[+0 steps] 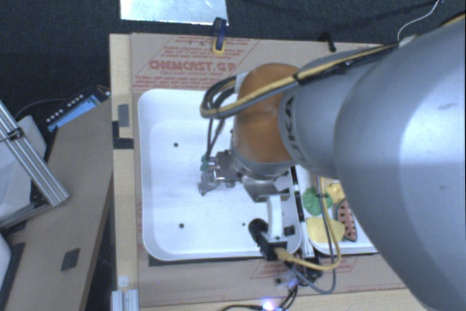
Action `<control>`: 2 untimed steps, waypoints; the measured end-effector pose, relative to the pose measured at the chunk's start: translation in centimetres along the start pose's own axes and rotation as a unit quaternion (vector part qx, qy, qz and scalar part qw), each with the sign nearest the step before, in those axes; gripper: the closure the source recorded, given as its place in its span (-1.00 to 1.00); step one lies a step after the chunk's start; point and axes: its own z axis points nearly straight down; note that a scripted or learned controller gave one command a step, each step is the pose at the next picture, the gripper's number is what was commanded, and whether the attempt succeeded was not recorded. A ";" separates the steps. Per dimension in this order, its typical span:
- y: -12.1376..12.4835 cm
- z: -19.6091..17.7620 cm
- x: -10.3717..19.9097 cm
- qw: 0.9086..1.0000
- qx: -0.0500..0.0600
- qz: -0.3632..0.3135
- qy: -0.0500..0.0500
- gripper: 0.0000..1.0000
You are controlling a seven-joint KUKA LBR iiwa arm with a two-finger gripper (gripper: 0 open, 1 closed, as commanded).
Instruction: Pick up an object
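The arm [349,127] hangs over the left bin [164,156]; the objects [328,211] lie in the right bin, at 4 o'clock from the wrist; whether the jaws are apart I cannot tell; the pick looks undone.

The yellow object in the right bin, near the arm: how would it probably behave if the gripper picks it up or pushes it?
The yellow object looks rounded and smooth, so it may slip between fingers or roll when pushed. It lies close against a green object and a reddish one, so a push would probably move those too. Its weight cannot be judged; the arm hides part of it.
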 end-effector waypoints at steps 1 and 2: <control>0.2 -14.9 -4.0 1.000 -0.012 0.006 0.000 -1.00; 0.5 -10.0 2.2 1.000 -0.002 0.002 -0.002 -1.00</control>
